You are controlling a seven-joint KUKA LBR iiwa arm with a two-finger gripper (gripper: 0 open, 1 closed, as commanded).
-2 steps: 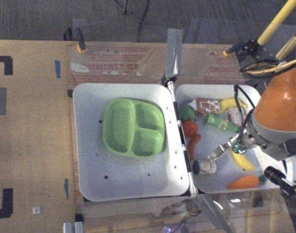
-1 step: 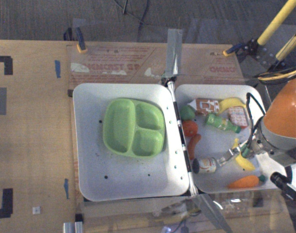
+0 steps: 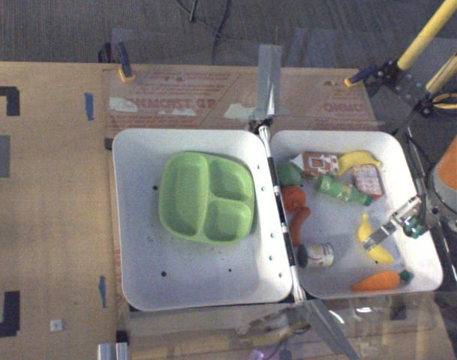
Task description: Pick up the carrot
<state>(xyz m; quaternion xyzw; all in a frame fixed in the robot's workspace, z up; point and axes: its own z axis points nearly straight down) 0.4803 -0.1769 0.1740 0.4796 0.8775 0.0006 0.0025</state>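
Note:
The carrot (image 3: 378, 280) is orange with a green top and lies flat along the front edge of the right bin (image 3: 341, 287), its top pointing right. My gripper (image 3: 381, 235) reaches in from the right and hangs over the bin's right side, a short way behind the carrot and apart from it. Its tip is close to two small yellow pieces (image 3: 365, 228). I see nothing held in it.
The right bin also holds a banana (image 3: 360, 160), a small box (image 3: 320, 163), a green bottle (image 3: 341, 190), a pink packet (image 3: 368, 180), red and green vegetables (image 3: 293, 199) by the left wall and a can (image 3: 316, 255). A green divided plate (image 3: 207, 197) lies in the left bin (image 3: 138, 261).

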